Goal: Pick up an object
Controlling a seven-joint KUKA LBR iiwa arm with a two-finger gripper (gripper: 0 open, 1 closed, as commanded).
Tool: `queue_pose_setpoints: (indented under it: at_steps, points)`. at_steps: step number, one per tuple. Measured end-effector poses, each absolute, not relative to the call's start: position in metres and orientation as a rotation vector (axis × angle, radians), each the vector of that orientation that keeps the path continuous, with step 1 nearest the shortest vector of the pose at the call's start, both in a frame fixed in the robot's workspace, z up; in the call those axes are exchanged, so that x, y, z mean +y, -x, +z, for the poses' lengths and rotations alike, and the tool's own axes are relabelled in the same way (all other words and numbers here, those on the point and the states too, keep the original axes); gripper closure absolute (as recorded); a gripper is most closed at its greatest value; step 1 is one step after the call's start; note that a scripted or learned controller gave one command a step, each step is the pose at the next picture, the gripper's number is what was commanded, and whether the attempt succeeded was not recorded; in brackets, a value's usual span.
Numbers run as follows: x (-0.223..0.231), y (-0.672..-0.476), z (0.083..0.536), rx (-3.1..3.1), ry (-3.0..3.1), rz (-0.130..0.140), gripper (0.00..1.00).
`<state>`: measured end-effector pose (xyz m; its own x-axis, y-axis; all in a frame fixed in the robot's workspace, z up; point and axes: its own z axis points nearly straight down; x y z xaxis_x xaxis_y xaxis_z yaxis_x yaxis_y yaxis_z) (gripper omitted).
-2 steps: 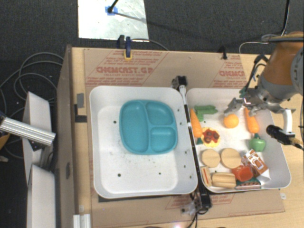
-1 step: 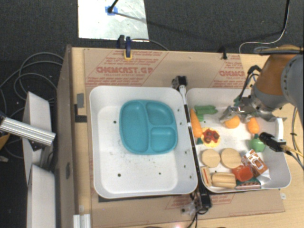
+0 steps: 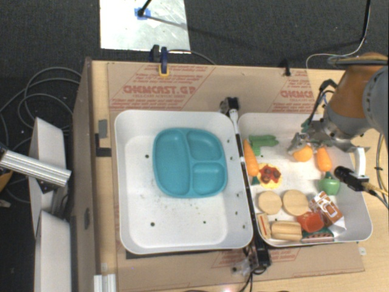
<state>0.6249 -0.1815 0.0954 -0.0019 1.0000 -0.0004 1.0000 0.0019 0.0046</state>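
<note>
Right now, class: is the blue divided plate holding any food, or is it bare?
Bare. The blue plate lies flat in the left bin, all three compartments showing plain blue. The toy food sits in the right bin.

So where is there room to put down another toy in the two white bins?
The left bin has bare floor all around the blue divided plate, widest below it. The right bin is crowded: carrot, round cookies, hot dog and more. There the biggest bare patch is in the middle, between the pizza slice and the green pepper.

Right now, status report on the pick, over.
Pincer low in right bin, beside orange toy. Grasp unconfirmed. Carrot and green piece close by.
</note>
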Motion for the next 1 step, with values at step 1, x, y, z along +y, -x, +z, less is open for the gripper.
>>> queue_pose_setpoints:
  at_steps: [1]
  points:
    - [-0.0814,-0.5942,0.2113,2.233,-2.205,0.012,1.00]
